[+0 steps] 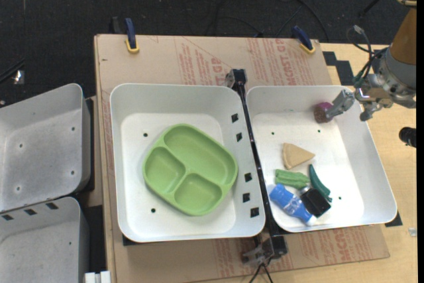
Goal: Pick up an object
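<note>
We're at the right bin (371, 162) now, and the gripper (354, 103) hangs over its far right wall with the fingers spread apart and nothing between them. Just beside the left finger (340, 103), a small maroon object (322, 111) sits on the bin's back slope; we can't tell whether they touch. It looks light and rounded, so we reckon it could roll or squirt out; better to close across its middle. Nearer us lie a tan wedge (297, 156), a green piece (292, 177), a blue object (289, 202) and a black block (316, 201). The left bin holds a green divided plate (190, 169).
</note>
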`<state>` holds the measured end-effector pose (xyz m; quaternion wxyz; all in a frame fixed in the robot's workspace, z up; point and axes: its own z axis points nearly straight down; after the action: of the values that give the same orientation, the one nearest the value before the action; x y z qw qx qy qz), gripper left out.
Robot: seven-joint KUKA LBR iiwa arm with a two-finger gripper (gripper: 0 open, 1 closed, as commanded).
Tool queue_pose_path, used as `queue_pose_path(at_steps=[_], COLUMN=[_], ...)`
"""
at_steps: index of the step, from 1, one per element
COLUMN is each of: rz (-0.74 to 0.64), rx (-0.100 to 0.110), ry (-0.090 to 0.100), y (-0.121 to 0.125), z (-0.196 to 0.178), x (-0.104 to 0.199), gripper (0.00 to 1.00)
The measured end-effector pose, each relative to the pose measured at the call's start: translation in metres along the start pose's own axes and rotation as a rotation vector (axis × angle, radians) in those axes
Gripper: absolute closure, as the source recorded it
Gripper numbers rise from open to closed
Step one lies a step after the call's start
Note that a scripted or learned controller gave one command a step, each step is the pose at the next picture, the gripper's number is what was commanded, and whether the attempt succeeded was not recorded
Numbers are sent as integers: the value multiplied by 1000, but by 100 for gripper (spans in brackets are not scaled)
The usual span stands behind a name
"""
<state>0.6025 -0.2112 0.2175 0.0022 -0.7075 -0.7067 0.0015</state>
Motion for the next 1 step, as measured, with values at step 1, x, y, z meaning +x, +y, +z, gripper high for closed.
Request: queue_pose_path(at_steps=[1], rz=[-1], rx=[-1], ry=[0], y=[-2], z=[43], x=[2], gripper=[0])
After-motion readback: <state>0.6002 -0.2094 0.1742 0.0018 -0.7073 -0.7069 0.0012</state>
